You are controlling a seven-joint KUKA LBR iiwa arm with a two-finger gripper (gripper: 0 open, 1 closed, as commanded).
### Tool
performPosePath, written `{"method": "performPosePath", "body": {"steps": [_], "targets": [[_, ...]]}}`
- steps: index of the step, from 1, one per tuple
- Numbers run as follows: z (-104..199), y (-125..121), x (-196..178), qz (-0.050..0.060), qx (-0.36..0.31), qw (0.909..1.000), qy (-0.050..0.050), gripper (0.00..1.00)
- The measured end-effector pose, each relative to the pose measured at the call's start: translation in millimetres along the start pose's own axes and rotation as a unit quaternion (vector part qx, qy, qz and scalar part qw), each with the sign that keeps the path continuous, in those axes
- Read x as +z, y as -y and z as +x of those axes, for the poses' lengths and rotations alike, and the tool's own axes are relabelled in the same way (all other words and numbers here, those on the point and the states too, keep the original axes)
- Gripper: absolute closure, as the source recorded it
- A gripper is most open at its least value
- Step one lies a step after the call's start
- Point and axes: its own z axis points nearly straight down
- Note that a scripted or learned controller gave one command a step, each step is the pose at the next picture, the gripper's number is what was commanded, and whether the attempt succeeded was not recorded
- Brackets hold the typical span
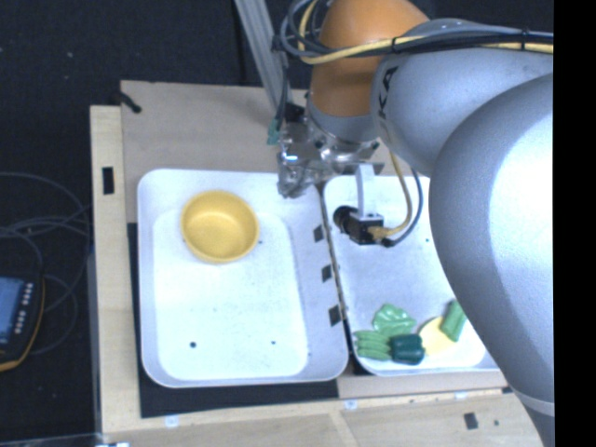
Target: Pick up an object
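While the grey arm's two-finger gripper (296, 177) hangs over the left white bin's (168, 361) far right corner, I cannot tell its state. Probably still approaching: the shallow yellow plastic bowl (220, 225), near the far left corner, needs a leftward descent.

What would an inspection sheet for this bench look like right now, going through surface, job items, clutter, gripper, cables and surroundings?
Surface: wooden bench bearing left white bin and right white bin side by side.
Job's things: yellow bowl upright in the left bin; green pieces and a yellow piece clustered at the right bin's near edge.
Clutter: nothing seen.
Grippers: gripper over the left bin's far right corner, nothing visibly held.
Cables: yellow and black cables on the arm's wrist; thin cables on the floor left.
Surroundings: dark floor, handheld pendant at left.
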Motion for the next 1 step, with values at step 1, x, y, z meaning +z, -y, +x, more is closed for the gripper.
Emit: {"method": "performPosePath", "body": {"steps": [1], "targets": [[0.1,0.2,0.1,0.0,0.0,1.0,0.0,0.0]]}}
